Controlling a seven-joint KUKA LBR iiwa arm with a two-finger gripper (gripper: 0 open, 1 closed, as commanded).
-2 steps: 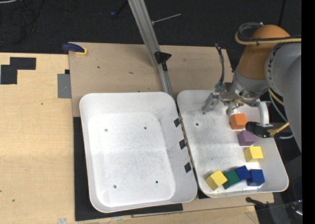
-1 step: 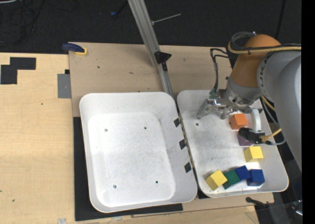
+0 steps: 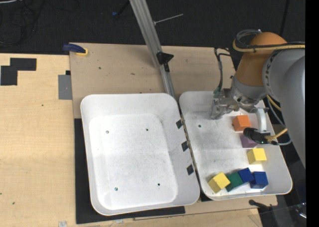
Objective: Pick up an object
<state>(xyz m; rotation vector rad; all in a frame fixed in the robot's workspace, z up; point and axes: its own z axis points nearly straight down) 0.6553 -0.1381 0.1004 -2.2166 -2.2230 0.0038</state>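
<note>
My gripper (image 3: 217, 110) hangs low over the far part of the right bin (image 3: 209, 141), above bare floor, with the orange-banded wrist (image 3: 256, 64) behind it. An orange block (image 3: 241, 122) lies just to its right, apart from it. A purple block (image 3: 247, 140) sits in front of the orange one, partly covered by a black cable fitting. A yellow block (image 3: 256, 154) lies nearer the front. Along the front wall sit another yellow block (image 3: 218, 181), a green block (image 3: 234, 180) and two blue blocks (image 3: 245, 174) (image 3: 259, 179).
The left bin (image 3: 99, 106) stands beside the right one, joined by black clips (image 3: 185, 145). A slanted aluminium rail (image 3: 149, 31) rises behind the bins. Cables (image 3: 271, 121) loop off the wrist over the right bin's edge.
</note>
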